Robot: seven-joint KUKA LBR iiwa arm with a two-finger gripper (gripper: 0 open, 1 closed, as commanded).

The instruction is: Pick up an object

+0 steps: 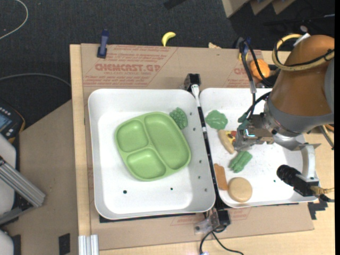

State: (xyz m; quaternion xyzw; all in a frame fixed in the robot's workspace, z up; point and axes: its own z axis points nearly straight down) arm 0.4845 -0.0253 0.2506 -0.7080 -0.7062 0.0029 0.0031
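Green toy (240, 160) lies diagonal, lower-left to upper-right, below end effector (247, 134); finger state unclear.

- My arm (305, 84) fills the right side of the frame: a bulky rounded shell, orange on top, glossy, with a soft highlight near its upper edge.
- Below the orange comes a smooth grey band, curving round like a collar toward the wrist.
- A yellow-and-black cable loops over my upper right part, and thin dark cables run down my left flank.
- My claw (248, 133) sits at centre right: a small dark, boxy block with teal-green and reddish bits showing on it.
- A pale grey bracket hangs at lower right, ending in a black cylindrical part.
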